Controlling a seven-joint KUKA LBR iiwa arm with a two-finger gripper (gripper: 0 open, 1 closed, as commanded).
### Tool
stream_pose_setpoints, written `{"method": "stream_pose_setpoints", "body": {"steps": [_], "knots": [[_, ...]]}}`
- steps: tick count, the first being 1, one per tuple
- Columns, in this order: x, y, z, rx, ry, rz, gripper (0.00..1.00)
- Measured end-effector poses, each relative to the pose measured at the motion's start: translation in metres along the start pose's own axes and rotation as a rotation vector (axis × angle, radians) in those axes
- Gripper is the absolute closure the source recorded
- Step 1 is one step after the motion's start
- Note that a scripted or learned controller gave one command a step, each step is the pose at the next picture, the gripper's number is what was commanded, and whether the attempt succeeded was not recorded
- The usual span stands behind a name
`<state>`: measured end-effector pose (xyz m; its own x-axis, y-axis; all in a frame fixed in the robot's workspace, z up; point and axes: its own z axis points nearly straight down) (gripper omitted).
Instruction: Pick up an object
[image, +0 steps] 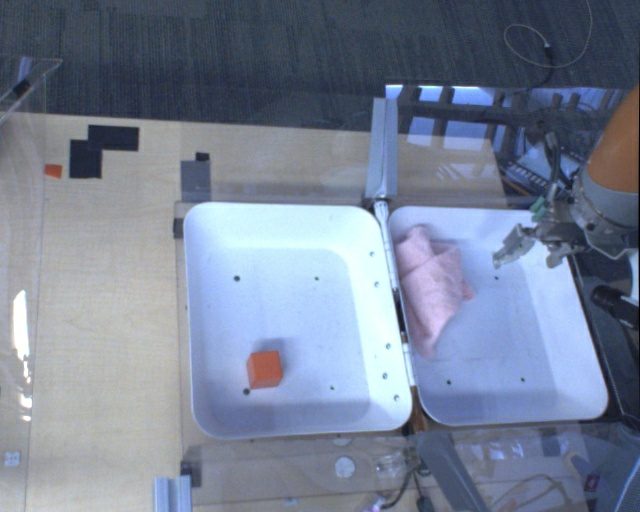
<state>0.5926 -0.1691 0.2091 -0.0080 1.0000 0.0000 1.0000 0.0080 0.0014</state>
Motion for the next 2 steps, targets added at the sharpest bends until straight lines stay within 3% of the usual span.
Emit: {"method": "stream_pose_setpoints", "body": {"steps": [1, 2], "knots": [[0.063, 0.017, 0.111, -0.009, -0.001, -0.087, 0.00], [0.077, 0.015, 0.115, -0.023, -0.009, -0.140, 0.00]]}}
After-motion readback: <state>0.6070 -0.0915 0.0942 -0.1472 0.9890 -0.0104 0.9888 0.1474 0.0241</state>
